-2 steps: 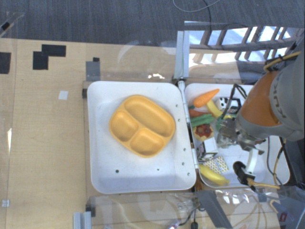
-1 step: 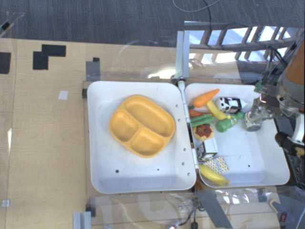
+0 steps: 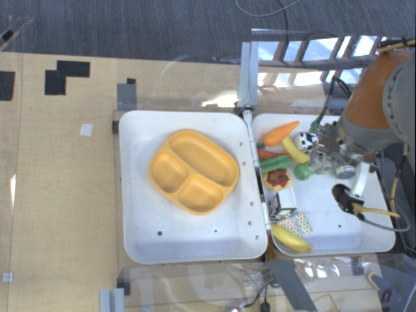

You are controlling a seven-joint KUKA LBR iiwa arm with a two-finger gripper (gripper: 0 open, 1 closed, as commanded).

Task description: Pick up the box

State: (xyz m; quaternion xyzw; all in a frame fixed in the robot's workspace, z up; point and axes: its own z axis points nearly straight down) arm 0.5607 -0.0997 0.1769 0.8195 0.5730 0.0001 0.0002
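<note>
Small patterned box (image 3: 297, 224) touches a smooth curved banana (image 3: 290, 238).

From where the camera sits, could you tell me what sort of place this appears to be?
Most likely a robotics lab bench set up for pick-and-place trials. Two white bins sit side by side, the left one holding a yellow divided plate, the right one toy food such as a carrot, and the robot arm reaches over it.

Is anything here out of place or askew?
Nothing looks spilled or broken. The yellow divided plate sits askew in the left bin. The toy food is crowded against the right bin's left wall, one banana at its front corner.
</note>
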